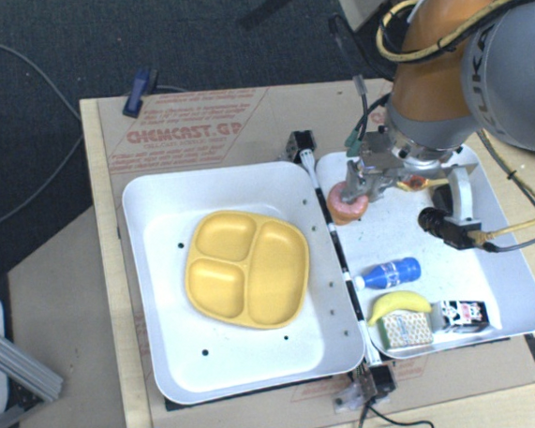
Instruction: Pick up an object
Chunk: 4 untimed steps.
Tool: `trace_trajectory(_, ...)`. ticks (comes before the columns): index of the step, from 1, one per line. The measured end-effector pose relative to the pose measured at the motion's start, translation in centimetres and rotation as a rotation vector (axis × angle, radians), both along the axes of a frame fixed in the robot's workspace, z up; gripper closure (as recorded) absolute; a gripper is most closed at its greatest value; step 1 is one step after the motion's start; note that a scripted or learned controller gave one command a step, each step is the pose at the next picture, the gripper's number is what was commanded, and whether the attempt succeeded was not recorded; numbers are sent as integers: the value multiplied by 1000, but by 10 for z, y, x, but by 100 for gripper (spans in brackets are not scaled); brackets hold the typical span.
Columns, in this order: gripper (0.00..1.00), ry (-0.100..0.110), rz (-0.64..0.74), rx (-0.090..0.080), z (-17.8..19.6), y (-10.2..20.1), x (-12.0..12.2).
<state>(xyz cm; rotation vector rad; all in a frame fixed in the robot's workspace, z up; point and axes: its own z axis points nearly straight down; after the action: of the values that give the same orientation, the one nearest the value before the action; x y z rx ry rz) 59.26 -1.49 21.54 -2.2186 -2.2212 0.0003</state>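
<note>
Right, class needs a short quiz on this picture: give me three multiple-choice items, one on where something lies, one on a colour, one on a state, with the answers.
1. Where is the yellow divided plate?
A. In the left bin
B. In the right bin
C. On the floor

2. What colour is the bottle in the right bin?
A. Red
B. Blue
C. Green

3. How does the bottle rest?
A. Upright
B. Lying on its side
C. Hanging from the tool

Answers:
1. A, since the plate sits inside the left bin, left of the divider between the bins.
2. B, since its body is blue with a white end.
3. B, since it lies flat on the bin floor, just above the banana, while the tool is further up, over the pink doughnut.
</note>
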Motion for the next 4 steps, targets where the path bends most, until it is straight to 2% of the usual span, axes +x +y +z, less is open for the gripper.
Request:
trace_trajectory(1, 0, 0, 0, 0, 0, 0, 0)
trace_trajectory(2, 0, -3, -2, -2, -31, -28, 56)
trace_trajectory(3, 0, -4, -1, -2, -31, -38, 74)
trace_trajectory(4, 0, -5, 0, -1, -118, -91, 70)
